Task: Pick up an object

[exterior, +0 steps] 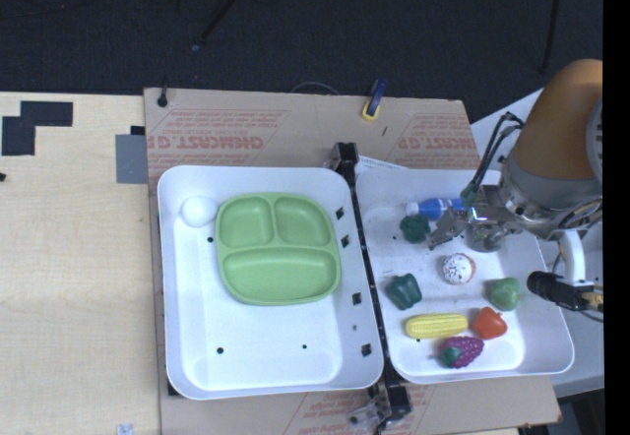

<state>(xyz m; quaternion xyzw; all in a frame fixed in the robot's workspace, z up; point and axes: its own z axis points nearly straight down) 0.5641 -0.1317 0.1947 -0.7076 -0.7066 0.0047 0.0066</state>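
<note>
My gripper (pixel 461 230) hangs over the upper part of the right bin (pixel 536 356). It is just above a speckled white ball (pixel 457 269) and right of a blue object (pixel 434 208) and a dark green object (pixel 414 228). Lower in the same bin lie a green pepper (pixel 404 290), a yellow corn cob (pixel 436 326), a red vegetable (pixel 489 323), a purple grape bunch (pixel 461 351) and a light green object (pixel 505 293). I see nothing lifted off the bin floor.
The left bin (pixel 256 364) holds a green divided plate (pixel 278 248) and a small white ball (pixel 198 211). A black divider (pixel 356 256) separates the bins. The arm's orange band (pixel 566 118) looms over the right bin's far right corner.
</note>
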